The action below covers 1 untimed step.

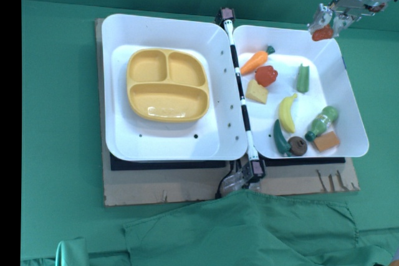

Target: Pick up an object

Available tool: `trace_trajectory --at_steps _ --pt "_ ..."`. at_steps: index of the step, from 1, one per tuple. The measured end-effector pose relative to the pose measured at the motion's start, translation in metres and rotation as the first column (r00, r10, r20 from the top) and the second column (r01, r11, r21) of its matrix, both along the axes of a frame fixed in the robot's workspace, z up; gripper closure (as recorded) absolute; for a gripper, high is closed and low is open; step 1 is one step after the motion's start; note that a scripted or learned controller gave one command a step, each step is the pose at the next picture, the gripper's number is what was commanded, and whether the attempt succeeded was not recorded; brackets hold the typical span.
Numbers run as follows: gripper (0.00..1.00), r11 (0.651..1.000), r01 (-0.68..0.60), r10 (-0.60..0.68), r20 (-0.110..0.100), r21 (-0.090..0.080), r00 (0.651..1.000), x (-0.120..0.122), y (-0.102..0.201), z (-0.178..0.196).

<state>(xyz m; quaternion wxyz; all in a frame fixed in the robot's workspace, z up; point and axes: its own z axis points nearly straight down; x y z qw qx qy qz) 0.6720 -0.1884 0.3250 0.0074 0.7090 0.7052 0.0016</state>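
Green cloth (249, 227) is draped nearest, below the right bin (349, 103). Above that bin's far corner, a small red object (322, 33) is held between the gripper (326, 23) jaws; lifting appears accomplished.

Table (56, 103): covered edge to edge in green cloth, flat and smooth across the left and upper areas.
Cloth fold (249, 230): a loose, creased piece of the same green cloth lies along the near edge.
Board (162, 193): brown cardboard sheet lying on the cloth, its near edge worn and notched.
Light: even and diffuse from above; shadows are soft and short.
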Motion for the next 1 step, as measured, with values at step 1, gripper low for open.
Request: trace_trajectory --at_steps 1 --pt "1.00 1.000 -0.003 0.003 -0.016 0.007 1.000 0.0079 0.0171 -0.0885"
